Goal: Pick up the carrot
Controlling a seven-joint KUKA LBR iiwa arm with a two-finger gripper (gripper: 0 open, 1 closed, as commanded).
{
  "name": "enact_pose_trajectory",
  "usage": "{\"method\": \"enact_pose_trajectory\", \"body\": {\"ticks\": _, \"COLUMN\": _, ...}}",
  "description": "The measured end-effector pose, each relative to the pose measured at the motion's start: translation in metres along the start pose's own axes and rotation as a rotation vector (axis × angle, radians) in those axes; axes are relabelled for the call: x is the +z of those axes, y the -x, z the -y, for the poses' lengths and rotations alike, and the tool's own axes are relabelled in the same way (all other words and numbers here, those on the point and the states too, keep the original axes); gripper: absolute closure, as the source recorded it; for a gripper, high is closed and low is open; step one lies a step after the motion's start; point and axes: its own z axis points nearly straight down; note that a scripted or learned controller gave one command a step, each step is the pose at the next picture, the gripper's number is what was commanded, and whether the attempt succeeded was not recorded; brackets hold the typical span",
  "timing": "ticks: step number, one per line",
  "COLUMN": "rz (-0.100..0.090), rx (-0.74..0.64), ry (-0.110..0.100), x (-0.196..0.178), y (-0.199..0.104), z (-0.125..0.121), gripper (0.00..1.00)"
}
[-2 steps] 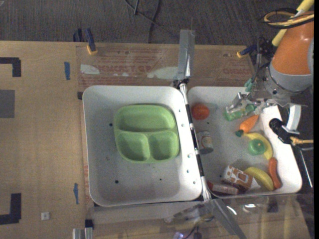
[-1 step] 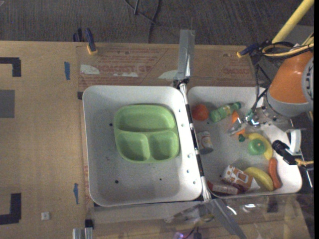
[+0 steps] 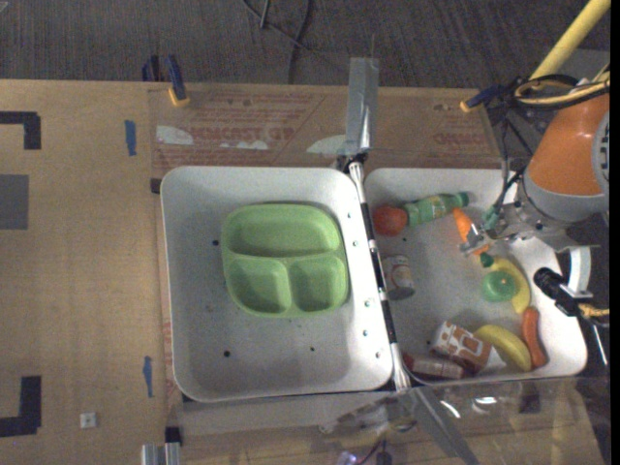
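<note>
The dark carpeted floor (image 3: 145,13) runs along the top, with a loose black cable (image 3: 276,3) lying on it; below it my bench (image 3: 77,260) is bare tan board marked with black corner marks, strips of blue tape (image 3: 130,137) and a blue and yellow clamp (image 3: 172,76) at its far edge; two white bins sit side by side on it, the left bin (image 3: 194,347) holding a green divided plate (image 3: 286,258), the right bin (image 3: 436,303) holding the rest; my arm (image 3: 572,158), grey with its orange band, comes in from the right over the right bin's far corner; my tool (image 3: 481,240) hangs low in that bin, and I cannot tell how its fingers stand; the carrot (image 3: 464,225) lies just beside the tool, on its left, near the green bottle (image 3: 436,205) and the red tomato (image 3: 390,220); a small can (image 3: 399,277) rests near the divider; a green ring (image 3: 503,284), a banana (image 3: 506,344), a juice carton (image 3: 459,343) and a sausage (image 3: 533,335) crowd the near right corner.
</note>
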Motion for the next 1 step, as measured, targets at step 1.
{"method": "enact_pose_trajectory", "body": {"ticks": 1, "rz": -0.009, "rx": 0.095, "ry": -0.011, "x": -0.102, "y": -0.0706, "z": -0.0316, "gripper": 1.0}}
